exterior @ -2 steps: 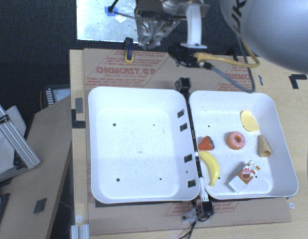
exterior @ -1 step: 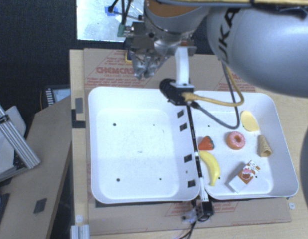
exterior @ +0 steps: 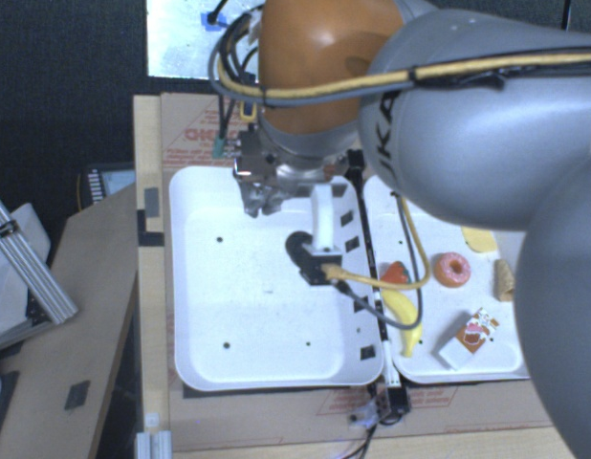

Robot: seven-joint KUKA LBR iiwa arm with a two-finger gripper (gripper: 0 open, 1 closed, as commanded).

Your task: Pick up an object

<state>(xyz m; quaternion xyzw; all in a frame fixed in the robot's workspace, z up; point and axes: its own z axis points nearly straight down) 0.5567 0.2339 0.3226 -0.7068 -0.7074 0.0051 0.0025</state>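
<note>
My gripper [exterior: 264,195] hangs under the orange wrist band over the far part of the left bin [exterior: 209,352], near the divide between the two bins. The wrist and its cables cover its tip. The loose objects lie in the right bin [exterior: 511,361]: a pink donut [exterior: 453,270], a yellow banana [exterior: 403,310], a red piece [exterior: 396,273] beside the banana, and a small white and red box [exterior: 471,337]. All of them lie to the right of the gripper and nearer the front.
A yellow slice [exterior: 479,240] and a tan piece [exterior: 506,277] sit at the right bin's far right, partly under the arm. A yellow cable [exterior: 372,280] and a black cable cross the divide between the bins. The big grey arm covers the back of the right bin.
</note>
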